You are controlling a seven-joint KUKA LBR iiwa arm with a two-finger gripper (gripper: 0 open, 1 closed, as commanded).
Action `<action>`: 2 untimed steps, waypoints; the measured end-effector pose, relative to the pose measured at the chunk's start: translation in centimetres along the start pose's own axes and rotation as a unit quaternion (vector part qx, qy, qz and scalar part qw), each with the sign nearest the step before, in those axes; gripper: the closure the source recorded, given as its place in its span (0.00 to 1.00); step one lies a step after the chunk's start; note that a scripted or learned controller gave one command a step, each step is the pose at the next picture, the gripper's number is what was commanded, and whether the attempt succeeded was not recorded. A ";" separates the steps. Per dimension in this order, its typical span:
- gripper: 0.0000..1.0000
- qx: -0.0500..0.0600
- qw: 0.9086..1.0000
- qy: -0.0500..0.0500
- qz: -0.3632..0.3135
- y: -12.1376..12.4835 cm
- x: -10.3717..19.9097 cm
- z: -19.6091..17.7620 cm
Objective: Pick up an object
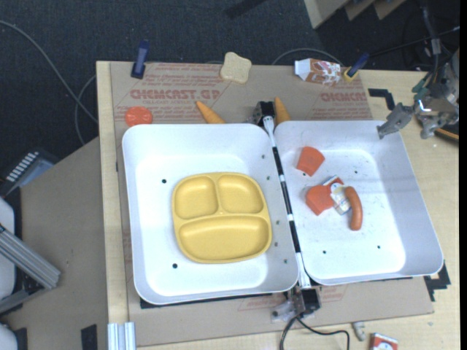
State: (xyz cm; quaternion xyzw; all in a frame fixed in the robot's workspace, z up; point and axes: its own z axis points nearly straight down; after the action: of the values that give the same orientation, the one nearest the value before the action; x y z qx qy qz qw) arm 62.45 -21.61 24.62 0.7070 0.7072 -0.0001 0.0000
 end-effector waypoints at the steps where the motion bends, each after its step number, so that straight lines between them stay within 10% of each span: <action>1: 0.00 0.002 1.000 0.001 0.000 -4.3 6.5 12.7; 2: 0.00 0.001 1.000 0.000 0.000 -6.9 6.0 16.2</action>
State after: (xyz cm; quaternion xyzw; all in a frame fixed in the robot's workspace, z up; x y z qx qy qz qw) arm 55.54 -15.61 8.41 0.7073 0.7069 -0.0005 -0.0009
